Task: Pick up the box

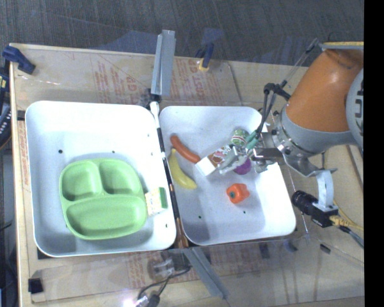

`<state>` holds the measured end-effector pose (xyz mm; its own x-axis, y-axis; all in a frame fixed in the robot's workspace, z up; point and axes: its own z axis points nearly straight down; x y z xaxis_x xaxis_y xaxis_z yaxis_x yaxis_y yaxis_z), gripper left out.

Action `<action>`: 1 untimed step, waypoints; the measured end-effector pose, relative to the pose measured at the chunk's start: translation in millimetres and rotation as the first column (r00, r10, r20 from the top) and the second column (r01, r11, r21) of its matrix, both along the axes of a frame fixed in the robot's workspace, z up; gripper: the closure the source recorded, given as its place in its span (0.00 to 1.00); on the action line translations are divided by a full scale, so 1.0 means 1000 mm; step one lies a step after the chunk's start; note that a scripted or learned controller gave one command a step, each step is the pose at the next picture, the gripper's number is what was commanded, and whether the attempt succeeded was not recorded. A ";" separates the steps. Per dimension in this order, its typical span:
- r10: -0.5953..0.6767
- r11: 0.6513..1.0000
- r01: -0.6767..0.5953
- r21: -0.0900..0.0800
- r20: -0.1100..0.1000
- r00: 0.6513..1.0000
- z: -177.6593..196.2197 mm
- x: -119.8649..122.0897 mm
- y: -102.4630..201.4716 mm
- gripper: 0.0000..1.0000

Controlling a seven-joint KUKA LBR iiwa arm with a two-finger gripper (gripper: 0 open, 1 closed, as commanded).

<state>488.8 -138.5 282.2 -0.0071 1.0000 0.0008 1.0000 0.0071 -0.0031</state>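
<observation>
The box [209,163], small and white with a colourful printed side, lies tilted in the middle of the right bin [269,219]. My gripper [234,160] reaches in from the right and is down at the box's right end, touching or overlapping it. The grey wrist and the orange band [320,94] rise above the bin's right rim. The gripper body covers part of the box's right side.
Around the box lie a red sausage [184,149], a yellow banana [180,175], a purple piece [244,167], a green piece [240,135] and an orange piece [238,192]. The left bin [45,123] holds a green divided plate [102,198] and a small yellow-white item [155,201].
</observation>
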 end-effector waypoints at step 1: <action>-0.059 0.998 0.059 -0.002 -0.002 0.998 -0.096 0.084 -0.058 0.00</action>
<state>572.5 -196.8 186.7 0.0517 0.9987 -0.0012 0.9986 -0.0517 -0.0054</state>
